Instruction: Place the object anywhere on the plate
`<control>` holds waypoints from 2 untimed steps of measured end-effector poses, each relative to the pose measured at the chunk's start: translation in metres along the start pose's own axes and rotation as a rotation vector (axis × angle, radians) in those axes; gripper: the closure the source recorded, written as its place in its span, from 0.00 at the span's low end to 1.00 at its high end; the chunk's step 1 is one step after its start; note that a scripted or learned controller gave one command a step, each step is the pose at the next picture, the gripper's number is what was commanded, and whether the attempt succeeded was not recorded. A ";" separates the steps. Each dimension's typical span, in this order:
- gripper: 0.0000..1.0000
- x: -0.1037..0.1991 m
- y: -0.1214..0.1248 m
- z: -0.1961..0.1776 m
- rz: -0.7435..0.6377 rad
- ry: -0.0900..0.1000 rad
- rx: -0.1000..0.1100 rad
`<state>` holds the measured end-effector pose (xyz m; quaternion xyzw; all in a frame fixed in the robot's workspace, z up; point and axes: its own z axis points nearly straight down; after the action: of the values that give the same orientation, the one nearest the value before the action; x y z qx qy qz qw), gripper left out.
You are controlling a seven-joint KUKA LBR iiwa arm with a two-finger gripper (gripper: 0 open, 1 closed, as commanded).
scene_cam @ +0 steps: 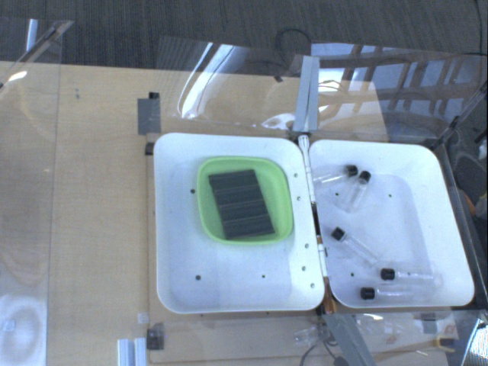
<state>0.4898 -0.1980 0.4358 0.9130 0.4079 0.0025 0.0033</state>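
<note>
1. Desk (76, 204) of pale wood carries two shallow white bins side by side, the left white bin (229, 280) and the right white bin (435, 204), their inner rims touching.
2. Camera view: a square lime-green plastic plate (284, 197) sits flat in the upper middle of the left white bin.
3. A dark grey ribbed rectangular block (241, 204) lies flat on the plate, inside its rim and slightly turned.
4. Five clear plastic vials with black caps lie scattered in the right white bin. Two are near its upper left (357, 191), one is at mid left (347, 242), and two are close together near its lower edge (404, 277).
5. A grey metal post (307, 97) stands behind the seam between the bins.
6. Whether the end effector is wide, narrow or holding anything cannot be told, so places are given by the bins.
</note>
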 end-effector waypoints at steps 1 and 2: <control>0.00 -0.001 0.001 0.000 0.124 0.001 0.000; 0.00 -0.004 0.003 0.000 -0.005 -0.001 0.001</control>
<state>0.4892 -0.2028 0.4355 0.9120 0.4102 0.0019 0.0033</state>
